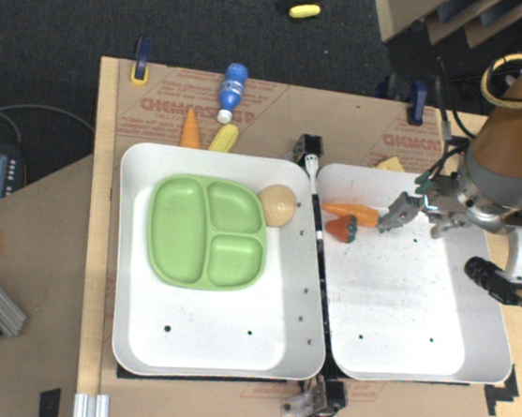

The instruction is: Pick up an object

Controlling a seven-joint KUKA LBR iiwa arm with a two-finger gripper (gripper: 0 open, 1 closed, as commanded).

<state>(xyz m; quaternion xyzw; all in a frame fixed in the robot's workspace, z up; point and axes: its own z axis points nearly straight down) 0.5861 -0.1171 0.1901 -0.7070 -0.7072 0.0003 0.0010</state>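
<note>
Green three-compartment plastic plate (207, 234) sits in left white bin (135, 310); grey two-finger gripper (421, 214), fingers spread, hovers in right bin (469, 356) beside orange carrot (351, 211), possibly touching.

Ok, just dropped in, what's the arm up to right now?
The gripper hangs over the top of the right bin, beside a carrot and a red toy lying near that bin's top left corner. It holds nothing. The left bin has a green tray and a tan ball by the tray's top right corner. A bottle lies on the bench behind the bins.
</note>
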